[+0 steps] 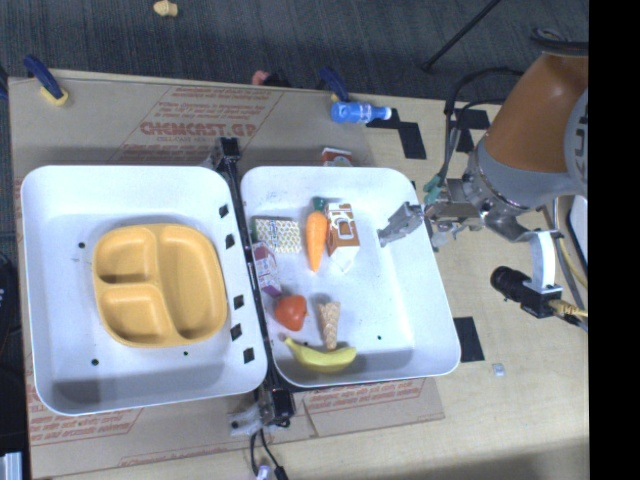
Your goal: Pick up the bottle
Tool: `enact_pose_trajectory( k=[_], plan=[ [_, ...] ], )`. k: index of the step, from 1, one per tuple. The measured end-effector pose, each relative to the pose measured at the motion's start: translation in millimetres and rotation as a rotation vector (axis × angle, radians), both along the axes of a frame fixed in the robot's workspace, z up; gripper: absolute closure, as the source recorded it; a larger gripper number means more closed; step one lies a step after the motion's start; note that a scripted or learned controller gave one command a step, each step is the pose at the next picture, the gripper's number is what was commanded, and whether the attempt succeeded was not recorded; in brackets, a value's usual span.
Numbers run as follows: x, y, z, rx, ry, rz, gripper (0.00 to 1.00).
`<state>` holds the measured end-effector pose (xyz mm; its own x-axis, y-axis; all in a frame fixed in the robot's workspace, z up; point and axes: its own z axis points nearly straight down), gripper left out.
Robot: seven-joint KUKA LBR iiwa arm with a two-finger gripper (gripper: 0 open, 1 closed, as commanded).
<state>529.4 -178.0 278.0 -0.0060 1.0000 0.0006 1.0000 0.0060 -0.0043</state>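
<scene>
Banana (322, 355) nearest; gripper (400, 224) over right bin (425, 298) — bottle (355, 113) outside.

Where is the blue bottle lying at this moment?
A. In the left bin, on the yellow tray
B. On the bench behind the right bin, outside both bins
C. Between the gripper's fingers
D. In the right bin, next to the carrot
B: the blue bottle lies on its side on the bench beyond the far rim of the right bin, away from the gripper.

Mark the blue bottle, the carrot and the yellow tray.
blue bottle (352, 113), camera view, middle of its body.
carrot (315, 238), camera view, mid-length of the orange root.
yellow tray (160, 283), camera view, central divider.
</scene>
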Motion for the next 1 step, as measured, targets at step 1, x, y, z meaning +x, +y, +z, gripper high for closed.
enact_pose_trajectory(
  k=[1],
  plan=[
    [0.3, 0.3, 10.1, 0.0, 0.002, 0.005, 1.0]
  ],
)
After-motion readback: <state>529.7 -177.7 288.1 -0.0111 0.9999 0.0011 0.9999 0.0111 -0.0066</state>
